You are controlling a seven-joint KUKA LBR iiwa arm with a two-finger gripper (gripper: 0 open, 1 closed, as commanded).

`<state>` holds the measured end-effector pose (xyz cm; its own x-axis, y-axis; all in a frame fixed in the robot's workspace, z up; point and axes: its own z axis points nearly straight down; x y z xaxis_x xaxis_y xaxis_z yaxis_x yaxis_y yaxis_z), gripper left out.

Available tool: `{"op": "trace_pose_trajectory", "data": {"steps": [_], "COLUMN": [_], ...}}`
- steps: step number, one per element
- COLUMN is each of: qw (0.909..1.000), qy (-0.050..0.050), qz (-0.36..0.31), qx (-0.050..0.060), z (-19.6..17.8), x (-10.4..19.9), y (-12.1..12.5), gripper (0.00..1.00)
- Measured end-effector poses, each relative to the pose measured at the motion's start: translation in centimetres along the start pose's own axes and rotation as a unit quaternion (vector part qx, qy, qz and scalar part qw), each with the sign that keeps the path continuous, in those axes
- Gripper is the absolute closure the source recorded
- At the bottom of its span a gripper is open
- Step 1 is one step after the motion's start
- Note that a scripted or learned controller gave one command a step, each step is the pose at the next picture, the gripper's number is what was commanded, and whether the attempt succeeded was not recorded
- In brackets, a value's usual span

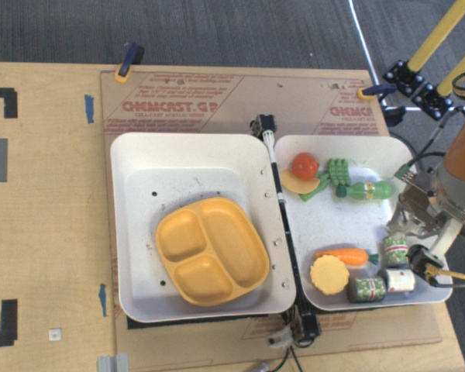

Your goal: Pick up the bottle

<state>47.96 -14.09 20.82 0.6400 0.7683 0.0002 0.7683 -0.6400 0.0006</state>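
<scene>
A light green bottle (370, 191) with a dark green cap lies on its side in the upper middle of the right bin (349, 223). A small green-labelled bottle (395, 250) stands near the bin's right wall, and a similar one (370, 288) lies by the front wall next to a white-capped piece (401, 280). My gripper (409, 222) hangs low over the bin's right side. It is just above the small standing bottle and to the right of and below the light green one. Nothing shows in its grasp.
The right bin also holds a red tomato (304, 165), an orange slice (297, 183), a green toy (338, 172), a carrot (342, 256) and a yellow round piece (329, 275). A yellow divided plate (211, 250) lies in the left bin (132, 208). Yellow-black stands (418, 84) rise at the back right.
</scene>
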Motion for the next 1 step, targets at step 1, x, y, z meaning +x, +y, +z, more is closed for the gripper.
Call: {"op": "trace_pose_trajectory", "data": {"steps": [1], "qw": [1.0], "qy": [0.0], "qz": [0.0], "qx": [0.0], "z": [0.0], "x": [0.0], "y": [0.0], "gripper": [0.0]}}
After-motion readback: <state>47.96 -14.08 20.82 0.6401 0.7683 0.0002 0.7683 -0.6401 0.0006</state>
